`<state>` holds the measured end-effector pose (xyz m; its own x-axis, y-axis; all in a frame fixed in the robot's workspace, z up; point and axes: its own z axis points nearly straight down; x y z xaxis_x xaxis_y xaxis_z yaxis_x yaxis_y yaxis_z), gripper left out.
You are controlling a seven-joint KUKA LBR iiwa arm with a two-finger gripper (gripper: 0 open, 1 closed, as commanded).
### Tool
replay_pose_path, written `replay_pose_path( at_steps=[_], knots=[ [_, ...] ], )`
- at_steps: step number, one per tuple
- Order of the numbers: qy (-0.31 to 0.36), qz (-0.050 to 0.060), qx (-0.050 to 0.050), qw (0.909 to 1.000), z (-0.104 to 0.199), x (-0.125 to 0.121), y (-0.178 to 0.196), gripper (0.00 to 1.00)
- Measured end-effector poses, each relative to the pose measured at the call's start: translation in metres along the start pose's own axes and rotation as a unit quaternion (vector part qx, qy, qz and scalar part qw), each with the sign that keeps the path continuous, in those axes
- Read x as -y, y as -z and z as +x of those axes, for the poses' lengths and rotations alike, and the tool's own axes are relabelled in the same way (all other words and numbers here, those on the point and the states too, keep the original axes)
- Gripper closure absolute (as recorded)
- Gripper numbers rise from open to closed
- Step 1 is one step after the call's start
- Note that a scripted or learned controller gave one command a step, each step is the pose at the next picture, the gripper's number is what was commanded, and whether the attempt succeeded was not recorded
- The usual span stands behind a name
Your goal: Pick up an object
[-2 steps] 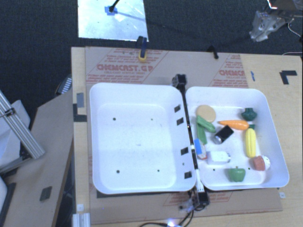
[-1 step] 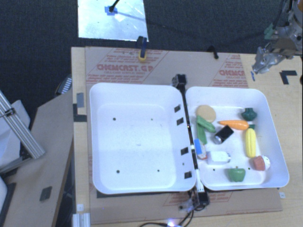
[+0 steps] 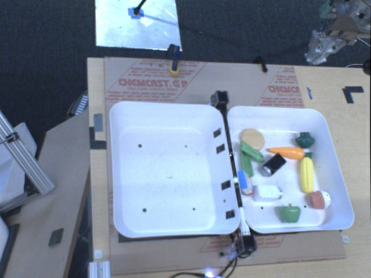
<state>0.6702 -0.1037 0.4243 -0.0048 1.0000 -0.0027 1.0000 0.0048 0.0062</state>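
While the hand (image 3: pixel 326 42) hangs off beyond the bench's far right corner, nothing is picked.
Grip state cannot be told; carrot (image 3: pixel 286 152) and other objects lie in right bin (image 3: pixel 336 172).

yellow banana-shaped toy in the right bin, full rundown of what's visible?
The yellow banana-shaped plastic-looking toy lies flat in the right white bin, near its right wall, long axis running roughly top to bottom in the camera view. It looks smooth, slightly curved and intact. The tip of the orange carrot-shaped toy sits just above its upper end; the reddish-pink rounded toy sits at its lower end.
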Motion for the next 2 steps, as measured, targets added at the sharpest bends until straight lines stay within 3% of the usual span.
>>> replay_pose_path(
  at_steps=[1,2],
  knots=[
    [-0.003,0.007,-0.002,1.0000,0.011,0.076,-0.064,1.00],
    [0.000,-0.003,-0.001,1.0000,0.014,0.083,0.028,1.00]
  ],
)
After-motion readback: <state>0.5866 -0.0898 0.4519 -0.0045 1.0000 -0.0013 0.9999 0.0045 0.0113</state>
